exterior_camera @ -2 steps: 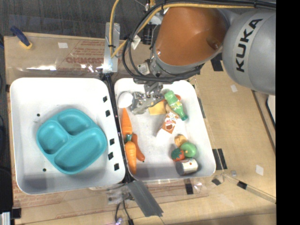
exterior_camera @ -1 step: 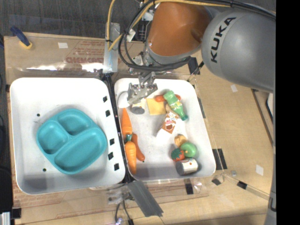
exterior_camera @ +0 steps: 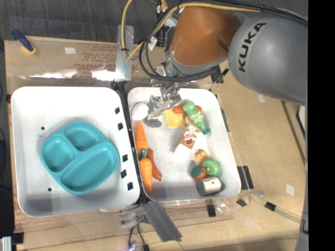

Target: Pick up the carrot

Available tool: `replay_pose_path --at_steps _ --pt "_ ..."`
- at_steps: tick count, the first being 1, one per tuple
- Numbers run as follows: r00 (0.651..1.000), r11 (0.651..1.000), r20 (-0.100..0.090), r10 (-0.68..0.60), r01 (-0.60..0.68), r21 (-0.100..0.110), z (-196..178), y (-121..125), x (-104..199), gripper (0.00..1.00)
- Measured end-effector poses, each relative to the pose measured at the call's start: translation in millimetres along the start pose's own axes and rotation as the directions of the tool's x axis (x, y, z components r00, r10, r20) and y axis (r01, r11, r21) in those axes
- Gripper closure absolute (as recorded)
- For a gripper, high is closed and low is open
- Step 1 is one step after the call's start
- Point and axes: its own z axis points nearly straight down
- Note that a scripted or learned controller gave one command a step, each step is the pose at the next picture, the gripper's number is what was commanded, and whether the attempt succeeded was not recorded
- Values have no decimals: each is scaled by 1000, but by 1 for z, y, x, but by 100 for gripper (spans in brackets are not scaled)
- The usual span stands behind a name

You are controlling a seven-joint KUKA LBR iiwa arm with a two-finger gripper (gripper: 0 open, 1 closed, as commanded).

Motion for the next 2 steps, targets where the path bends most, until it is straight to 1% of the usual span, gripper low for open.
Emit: replay_pose_path --at_steps 1,2 --pt "999 999 0 -33 33 3 -1 1 12 100" --pt "980 980 -1 -197 197 6 -6 2 35 100"
